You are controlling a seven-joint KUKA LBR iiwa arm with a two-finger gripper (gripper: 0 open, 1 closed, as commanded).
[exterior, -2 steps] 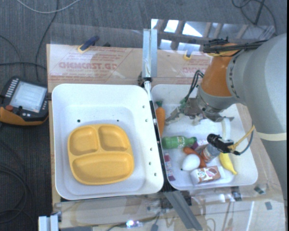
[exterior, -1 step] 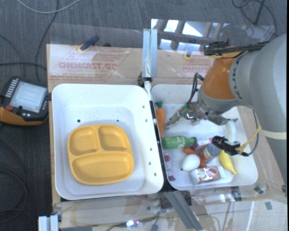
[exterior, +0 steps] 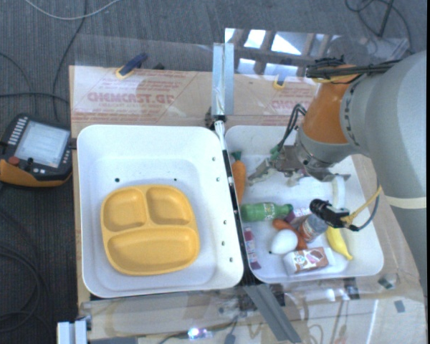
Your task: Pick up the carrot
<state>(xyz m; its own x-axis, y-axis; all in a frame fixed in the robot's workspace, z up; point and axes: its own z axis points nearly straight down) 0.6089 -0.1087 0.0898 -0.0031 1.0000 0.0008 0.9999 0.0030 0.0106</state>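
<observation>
Two shallow white bins sit side by side on the worktop (exterior: 129, 92), whose brown sheet carries faded reddish lettering too washed out to read. Left bin (exterior: 93, 149) holds a yellow compartment tray (exterior: 150, 229). Right bin (exterior: 369, 256) holds the carrot (exterior: 239, 178), lying lengthwise against its left wall, upper left of that bin; below it lie a green bottle (exterior: 266, 211), a white egg (exterior: 283, 243), a small carton (exterior: 307, 260) with a red and white label whose print is illegible, and a banana (exterior: 339, 241) at the lower right. Gripper (exterior: 290, 165) hangs over the upper middle of the right bin, right of the carrot and apart from it; whether it is released or clenched I cannot tell. A handheld control pendant (exterior: 32, 151) lies at the far left of the frame.
</observation>
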